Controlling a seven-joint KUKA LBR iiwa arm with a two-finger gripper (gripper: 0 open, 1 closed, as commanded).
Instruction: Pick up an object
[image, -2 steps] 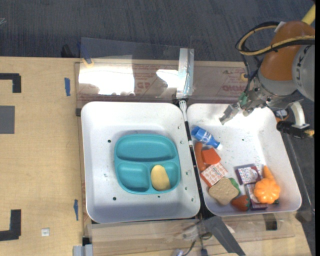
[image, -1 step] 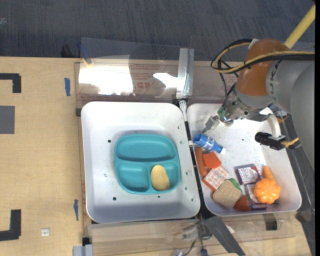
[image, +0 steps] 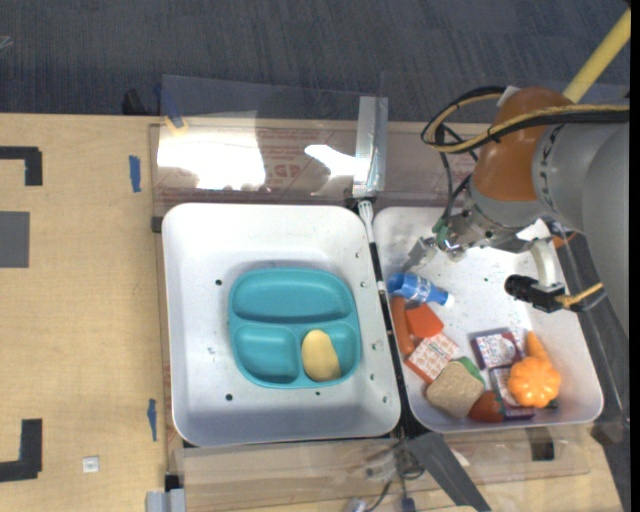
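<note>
Camera view: hand (image: 447, 243), grip state unclear, hovers just above-right of the blue bottle (image: 417, 290).

No text can be read. The patterned red and white packet (image: 432, 356) and the purple-edged packet (image: 497, 349) in the right bin (image: 585, 385) carry print too small and blurred to make out.

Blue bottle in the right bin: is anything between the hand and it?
Nothing visible. The hand hangs over the back of the right bin, and bare white floor separates it from the blue bottle, which lies in front of it by the divider.
</note>
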